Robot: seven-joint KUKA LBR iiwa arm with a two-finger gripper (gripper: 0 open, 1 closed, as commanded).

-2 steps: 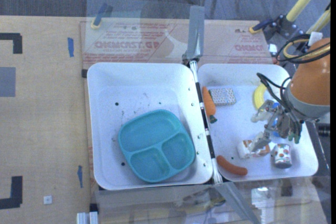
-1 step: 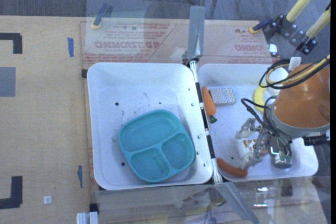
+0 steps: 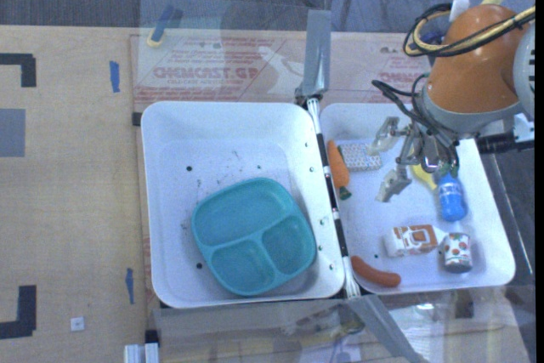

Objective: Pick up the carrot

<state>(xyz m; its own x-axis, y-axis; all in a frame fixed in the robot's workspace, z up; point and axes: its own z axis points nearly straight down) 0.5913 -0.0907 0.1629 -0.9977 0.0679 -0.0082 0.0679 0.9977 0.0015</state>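
The orange carrot (image 3: 338, 167), with a green tip at its near end, lies along the left wall of the right bin (image 3: 497, 217). My gripper (image 3: 389, 159) hangs over the middle of that bin, a little to the right of the carrot and apart from it. Its two fingers (image 3: 392, 183) stand open and hold nothing. The orange-banded wrist is above it, at the upper right.
A grey speckled packet (image 3: 361, 155) lies between carrot and gripper. A blue bottle (image 3: 451, 199), a yellow item (image 3: 422, 174), a small carton (image 3: 410, 240), a can (image 3: 456, 252) and a sausage (image 3: 376, 272) share the right bin. A teal divided plate (image 3: 253, 235) sits in the left bin.
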